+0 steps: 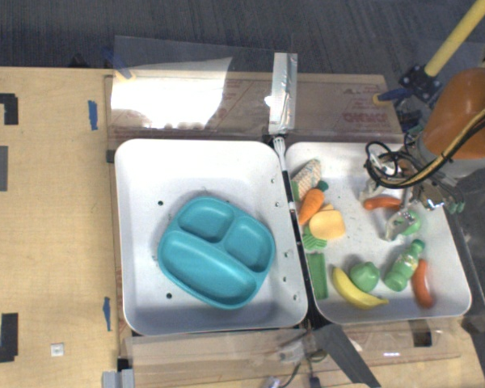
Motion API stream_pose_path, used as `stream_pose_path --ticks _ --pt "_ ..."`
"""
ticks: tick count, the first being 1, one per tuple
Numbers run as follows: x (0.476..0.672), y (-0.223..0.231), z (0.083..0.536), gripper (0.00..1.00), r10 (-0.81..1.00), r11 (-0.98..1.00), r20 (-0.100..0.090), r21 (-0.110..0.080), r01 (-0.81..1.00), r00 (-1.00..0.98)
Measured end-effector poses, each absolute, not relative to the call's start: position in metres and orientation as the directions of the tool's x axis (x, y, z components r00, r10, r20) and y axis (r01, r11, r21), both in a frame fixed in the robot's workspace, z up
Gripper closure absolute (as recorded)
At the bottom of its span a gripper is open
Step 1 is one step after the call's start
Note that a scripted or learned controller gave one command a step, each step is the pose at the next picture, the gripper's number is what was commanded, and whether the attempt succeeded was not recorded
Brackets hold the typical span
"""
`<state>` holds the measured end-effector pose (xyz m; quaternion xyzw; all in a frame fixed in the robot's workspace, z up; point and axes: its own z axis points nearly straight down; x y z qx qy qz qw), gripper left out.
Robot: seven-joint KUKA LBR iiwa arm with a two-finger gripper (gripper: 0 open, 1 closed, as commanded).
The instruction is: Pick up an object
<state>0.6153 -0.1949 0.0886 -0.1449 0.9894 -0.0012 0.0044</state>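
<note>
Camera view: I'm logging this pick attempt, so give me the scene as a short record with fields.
left bin: holds a teal divided tray
right bin: toy food
items: carrot, banana, green bottle, two sausages, green pepper
gripper: low over the right bin, beside the upper sausage
grasp: cannot tell
arm: enters from the right

Bright, even overhead light, white glare on the clear sheet (171, 95), slightly soft focus.
</note>
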Motion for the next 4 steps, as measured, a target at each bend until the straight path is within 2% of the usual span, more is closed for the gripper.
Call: stream_pose_path --ticks 1,2,3,4 --pt "0.623 -0.184 0.088 0.0 -0.266 0.964 -0.011 -0.004 -0.266 -0.964" --pt "0.64 -0.152 0.089 0.0 -0.317 0.949 -0.012 -0.004 -0.317 -0.948" --pt "0.606 -0.158 0.089 0.0 -0.323 0.946 -0.01 -0.004 -0.323 -0.946" --pt "0.616 -0.2 0.088 0.0 -0.313 0.95 -0.011 -0.005 -0.313 -0.95"
